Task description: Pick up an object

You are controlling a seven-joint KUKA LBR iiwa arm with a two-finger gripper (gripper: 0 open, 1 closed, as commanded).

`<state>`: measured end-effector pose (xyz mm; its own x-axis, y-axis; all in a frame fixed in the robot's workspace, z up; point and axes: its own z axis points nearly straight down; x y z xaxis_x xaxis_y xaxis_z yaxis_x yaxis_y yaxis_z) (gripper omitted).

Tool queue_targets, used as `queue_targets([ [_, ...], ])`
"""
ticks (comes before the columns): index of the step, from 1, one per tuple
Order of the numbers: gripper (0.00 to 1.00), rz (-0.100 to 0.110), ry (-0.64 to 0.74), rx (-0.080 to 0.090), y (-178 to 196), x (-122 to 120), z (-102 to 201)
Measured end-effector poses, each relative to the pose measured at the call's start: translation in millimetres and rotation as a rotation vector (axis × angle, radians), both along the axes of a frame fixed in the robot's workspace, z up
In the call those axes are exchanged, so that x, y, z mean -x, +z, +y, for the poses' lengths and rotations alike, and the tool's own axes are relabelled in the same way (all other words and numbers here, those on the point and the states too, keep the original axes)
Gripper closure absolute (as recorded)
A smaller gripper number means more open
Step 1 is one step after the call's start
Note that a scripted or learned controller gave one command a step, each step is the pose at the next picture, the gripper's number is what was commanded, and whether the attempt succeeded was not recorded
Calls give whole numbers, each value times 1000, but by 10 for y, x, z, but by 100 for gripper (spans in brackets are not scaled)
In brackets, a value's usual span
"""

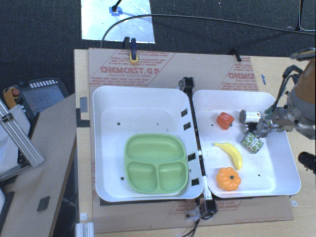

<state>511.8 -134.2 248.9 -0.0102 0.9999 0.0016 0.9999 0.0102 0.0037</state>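
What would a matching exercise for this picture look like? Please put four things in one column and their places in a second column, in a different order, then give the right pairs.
Things:
1. green divided plate
2. red pepper
3. banana
4. small orange pumpkin

Places:
A. right bin, near front edge
B. left bin
C. right bin, toward the back
D. right bin, between pepper and pumpkin

Pairs: 1-B, 2-C, 3-D, 4-A
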Motion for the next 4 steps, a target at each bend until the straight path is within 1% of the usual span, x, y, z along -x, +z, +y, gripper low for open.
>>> queue_targets([
  [1, 100, 1, 1, 0, 48, -139, 557],
  [2, 100, 2, 0, 0, 74, -226, 1090],
  [3, 100, 3, 0, 0, -129, -382, 1636],
  [4, 100, 2, 0, 0, -242, -561, 2197],
])
